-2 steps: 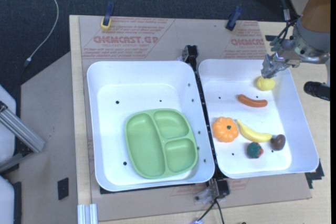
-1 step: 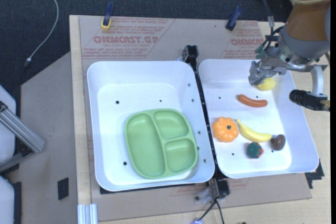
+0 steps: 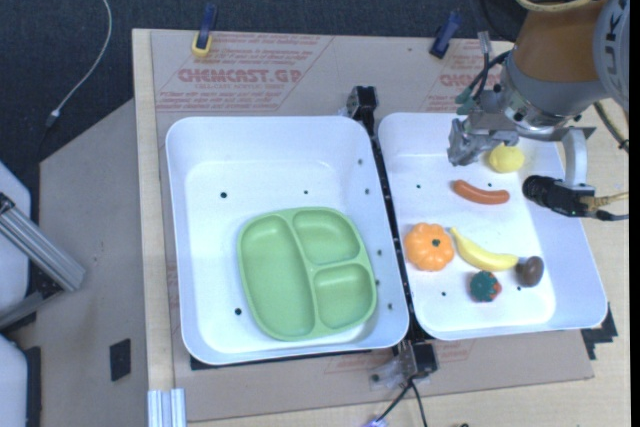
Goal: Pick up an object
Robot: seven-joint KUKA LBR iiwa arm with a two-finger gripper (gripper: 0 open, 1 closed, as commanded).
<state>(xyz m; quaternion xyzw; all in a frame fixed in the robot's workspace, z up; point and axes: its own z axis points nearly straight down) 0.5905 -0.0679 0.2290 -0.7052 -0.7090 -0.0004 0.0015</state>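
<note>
In the right bin [image 3: 440, 305] lie several toy foods: a yellow lemon [image 3: 506, 158], a red sausage [image 3: 481, 193], an orange pumpkin [image 3: 430, 247], a yellow banana [image 3: 484, 253], a small brown piece [image 3: 530, 270] and a green-and-red piece [image 3: 485, 287]. My gripper [image 3: 463, 152] hangs over the far part of that bin, just left of the lemon and above the sausage. Nothing shows between its fingers.
The left bin [image 3: 200, 165] holds a green three-compartment plate [image 3: 305, 270]. A black clamp [image 3: 362, 102] sits at the far end of the divider between the bins. A black cable fitting [image 3: 556, 195] lies over the right bin's right side. Cardboard [image 3: 250, 65] lies under both bins.
</note>
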